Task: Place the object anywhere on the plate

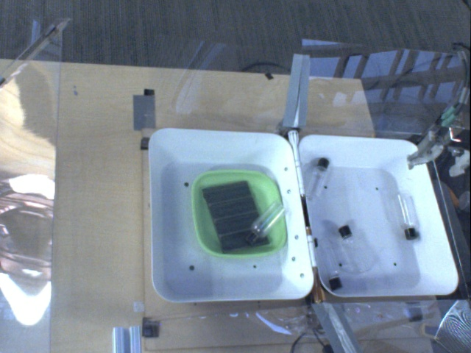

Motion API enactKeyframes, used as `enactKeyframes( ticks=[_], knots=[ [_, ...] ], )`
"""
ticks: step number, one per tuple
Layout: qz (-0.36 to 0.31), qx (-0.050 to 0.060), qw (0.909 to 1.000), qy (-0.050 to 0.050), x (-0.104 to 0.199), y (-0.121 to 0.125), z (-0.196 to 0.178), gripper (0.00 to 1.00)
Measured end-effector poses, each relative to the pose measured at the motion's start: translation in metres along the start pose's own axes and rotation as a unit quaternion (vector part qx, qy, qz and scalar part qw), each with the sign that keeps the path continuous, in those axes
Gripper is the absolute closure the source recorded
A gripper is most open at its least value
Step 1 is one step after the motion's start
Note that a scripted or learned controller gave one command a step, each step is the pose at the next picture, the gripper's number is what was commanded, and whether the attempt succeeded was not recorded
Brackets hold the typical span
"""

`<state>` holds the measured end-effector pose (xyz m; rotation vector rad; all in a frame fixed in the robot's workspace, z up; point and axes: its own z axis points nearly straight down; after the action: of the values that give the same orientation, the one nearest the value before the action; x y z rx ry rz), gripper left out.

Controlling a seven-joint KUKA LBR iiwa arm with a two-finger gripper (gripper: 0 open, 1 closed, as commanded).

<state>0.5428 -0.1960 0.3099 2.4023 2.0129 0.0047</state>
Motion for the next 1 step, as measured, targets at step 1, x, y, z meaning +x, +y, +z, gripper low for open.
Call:
enactKeyframes(
  ticks=[1],
  knots=[
    [0.010,0.000,1.0000,0.000,-0.0028,0.0023,-0.0026,0.00]
  ],
)
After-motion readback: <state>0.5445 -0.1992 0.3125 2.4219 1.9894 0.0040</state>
